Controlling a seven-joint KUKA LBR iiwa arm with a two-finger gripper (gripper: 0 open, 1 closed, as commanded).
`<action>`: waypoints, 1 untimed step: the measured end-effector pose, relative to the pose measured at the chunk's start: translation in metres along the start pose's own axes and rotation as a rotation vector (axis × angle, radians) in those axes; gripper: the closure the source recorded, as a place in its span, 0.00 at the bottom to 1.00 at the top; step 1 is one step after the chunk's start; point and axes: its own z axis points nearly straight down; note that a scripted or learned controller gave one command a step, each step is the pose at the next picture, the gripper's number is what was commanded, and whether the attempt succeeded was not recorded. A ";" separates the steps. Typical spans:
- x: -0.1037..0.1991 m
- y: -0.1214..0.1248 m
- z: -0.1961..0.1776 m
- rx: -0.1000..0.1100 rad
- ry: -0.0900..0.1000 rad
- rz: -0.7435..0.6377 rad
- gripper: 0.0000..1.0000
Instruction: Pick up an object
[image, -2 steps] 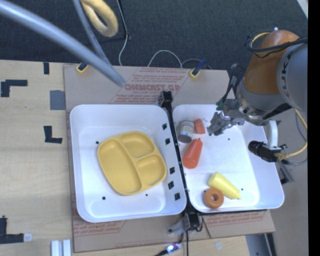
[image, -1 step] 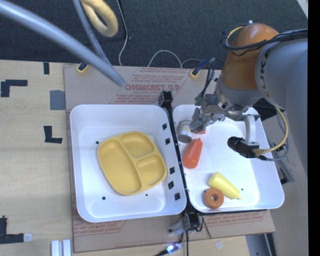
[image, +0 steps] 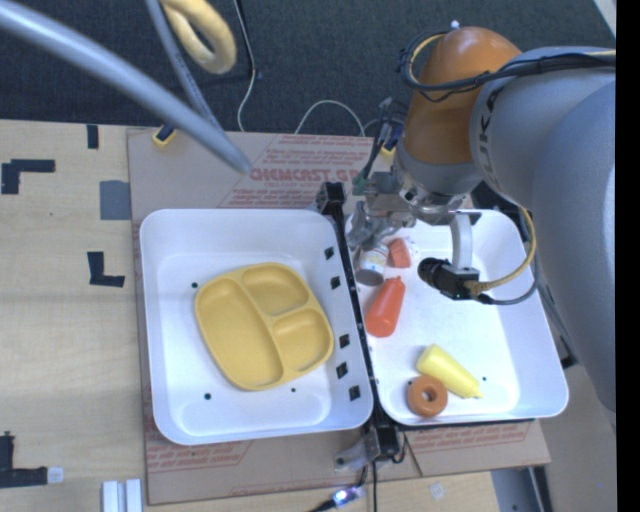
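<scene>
While gripper (image: 372, 238) hangs low at right bin's (image: 520, 395) far-left corner, finger state unreadable, orange carrot (image: 385, 306) just beside, yellow divided plate (image: 263, 325) in left bin (image: 165, 300).

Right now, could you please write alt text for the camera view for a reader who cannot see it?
A grey arm's gripper reaches down into the back of the right bin, near an orange carrot-like piece, a yellow wedge and an orange ring. The left bin holds a yellow divided plate.

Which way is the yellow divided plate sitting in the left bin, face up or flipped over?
Face up. The yellow divided plate lies flat in the left bin, with its three compartments and raised dividers visible from above.
</scene>
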 end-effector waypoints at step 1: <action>0.045 0.010 0.014 0.002 -0.002 0.001 1.00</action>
